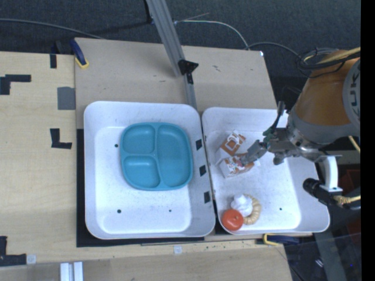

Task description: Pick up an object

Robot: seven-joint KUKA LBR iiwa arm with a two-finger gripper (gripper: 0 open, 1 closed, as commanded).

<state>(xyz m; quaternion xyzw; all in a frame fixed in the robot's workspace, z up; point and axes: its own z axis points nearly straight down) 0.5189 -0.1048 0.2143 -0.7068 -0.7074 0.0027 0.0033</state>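
Crinkled white-and-orange wrapper (233,154), right of frame centre in the right bin (287,215). Gripper (253,153) at its right edge; whether open or closed, cannot tell.

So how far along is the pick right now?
Done: the gripper has reached the right bin and sits beside the crumpled wrapper. In hand: nothing visibly held; the wrapper lies on the bin floor. Left: grasp and lift. The orange ball and the blue tray lie apart from the gripper.
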